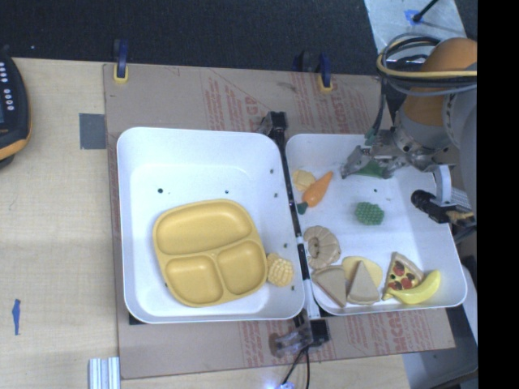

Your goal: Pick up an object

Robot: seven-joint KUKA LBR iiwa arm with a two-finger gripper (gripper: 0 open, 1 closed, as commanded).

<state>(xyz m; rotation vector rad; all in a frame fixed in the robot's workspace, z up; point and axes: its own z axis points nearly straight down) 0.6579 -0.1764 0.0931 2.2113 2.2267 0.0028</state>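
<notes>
A: Arm first. Grey arm with the orange band comes in at the upper right of the frame, the gripper [366, 162] low over the top edge of the right shallow white plastic bin [422, 232].
B: Fingers released or clenched?
A: Cannot tell. The metal parts blur together there, and something green shows right under them, too small to name.
B: Anything between them?
A: Not that I can make out.
B: Right bin contents?
A: Small orange plastic carrot [318, 187] at upper left of that bin, touching a pale yellow piece [303, 179] partly hidden under it. Dark green knobbly round toy [369, 213] mid-bin, apart from the rest. Beige ring-shaped toy bagel [319, 245] against the left wall. Along the bottom edge: two tan bread wedge toys [347, 282] overlapping, a pizza slice toy [399, 272], a yellow plastic banana [418, 289] touching it.
B: Left bin?
A: Left white bin [203, 148] holds a yellow three-compartment plastic tray [209, 252], and a small yellow corn piece toy [280, 271] just beside its lower right corner.
B: Cut-offs?
A: Black and orange handheld device [11, 108] on the wooden table [49, 241], cropped by the frame's left edge.
</notes>
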